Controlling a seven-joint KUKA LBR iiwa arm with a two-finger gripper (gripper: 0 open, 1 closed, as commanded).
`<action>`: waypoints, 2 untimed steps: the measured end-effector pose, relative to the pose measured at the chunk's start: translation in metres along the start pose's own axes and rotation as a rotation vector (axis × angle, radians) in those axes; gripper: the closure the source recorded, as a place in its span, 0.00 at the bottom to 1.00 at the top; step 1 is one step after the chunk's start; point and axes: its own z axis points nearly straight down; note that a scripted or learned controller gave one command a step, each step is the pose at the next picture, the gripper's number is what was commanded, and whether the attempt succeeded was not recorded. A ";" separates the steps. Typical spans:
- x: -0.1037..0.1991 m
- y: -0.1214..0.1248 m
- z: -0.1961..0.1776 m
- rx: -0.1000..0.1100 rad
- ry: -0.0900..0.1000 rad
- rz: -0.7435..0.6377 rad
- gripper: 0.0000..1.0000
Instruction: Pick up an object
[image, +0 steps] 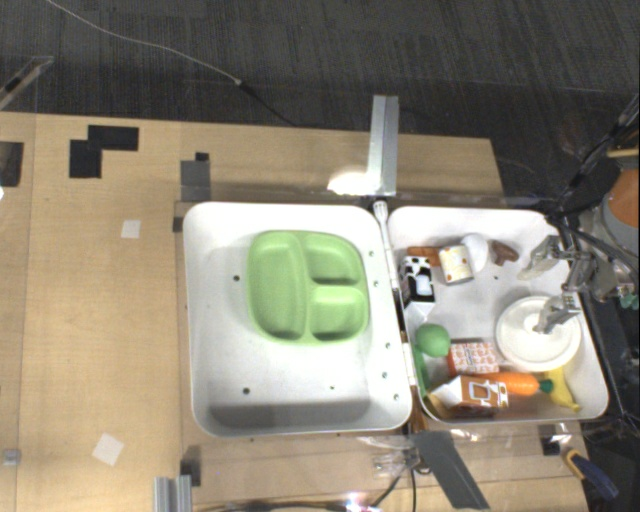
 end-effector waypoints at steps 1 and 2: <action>0.029 0.000 0.082 0.002 -0.007 -0.279 0.00; 0.036 0.080 0.096 0.001 -0.016 -0.219 0.00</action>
